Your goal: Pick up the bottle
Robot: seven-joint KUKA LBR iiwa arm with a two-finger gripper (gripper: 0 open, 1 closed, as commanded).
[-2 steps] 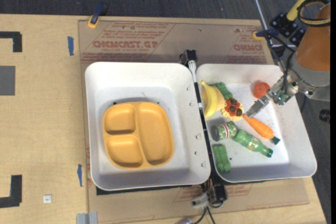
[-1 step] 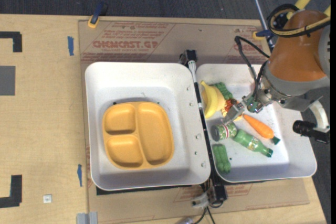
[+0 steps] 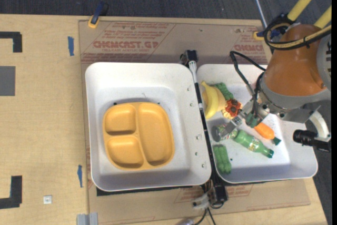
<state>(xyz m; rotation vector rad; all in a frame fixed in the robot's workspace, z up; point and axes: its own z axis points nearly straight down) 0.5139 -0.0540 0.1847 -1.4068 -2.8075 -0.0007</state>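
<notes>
While arm [image 3: 295, 68] reaches down into right bin [image 3: 300, 163], hand [image 3: 248, 118] hovers above bottle [image 3: 253, 144]; finger spacing unreadable.

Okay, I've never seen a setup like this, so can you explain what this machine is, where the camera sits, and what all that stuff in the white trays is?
One camera looks down at a slant on a bench with two shallow white bins. From the right, a grey robot arm with an orange band reaches over the right bin; its gripper hangs low among the toys. There lie a green bottle, a banana, an orange carrot and a green vegetable. The left bin holds a yellow divided plate. I cannot see anything between its fingers.
</notes>
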